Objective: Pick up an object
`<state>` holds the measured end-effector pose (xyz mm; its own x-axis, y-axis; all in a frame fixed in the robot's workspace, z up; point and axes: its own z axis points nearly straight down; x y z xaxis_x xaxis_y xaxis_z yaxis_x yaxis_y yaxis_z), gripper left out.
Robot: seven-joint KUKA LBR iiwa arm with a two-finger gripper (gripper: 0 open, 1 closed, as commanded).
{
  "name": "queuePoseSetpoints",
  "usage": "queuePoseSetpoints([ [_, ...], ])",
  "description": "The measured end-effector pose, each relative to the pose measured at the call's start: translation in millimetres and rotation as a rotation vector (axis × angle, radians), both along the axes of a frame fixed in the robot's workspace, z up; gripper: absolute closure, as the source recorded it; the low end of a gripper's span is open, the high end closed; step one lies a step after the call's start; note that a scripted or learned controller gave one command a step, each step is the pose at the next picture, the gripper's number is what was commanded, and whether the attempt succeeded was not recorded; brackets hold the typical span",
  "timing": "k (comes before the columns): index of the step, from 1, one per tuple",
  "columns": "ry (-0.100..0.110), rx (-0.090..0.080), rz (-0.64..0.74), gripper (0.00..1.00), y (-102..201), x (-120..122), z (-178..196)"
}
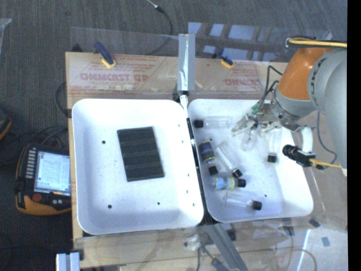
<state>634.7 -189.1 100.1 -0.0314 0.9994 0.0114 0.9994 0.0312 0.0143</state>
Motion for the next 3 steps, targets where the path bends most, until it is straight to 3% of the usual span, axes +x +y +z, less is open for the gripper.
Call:
queuePoseSetpoints([
  [1,0.004,-0.004,0.031,0.0,3.5,11.2,-9.8],
  [3,0.004,-0.005,0.031,0.0,3.5,11.3,-9.8],
])
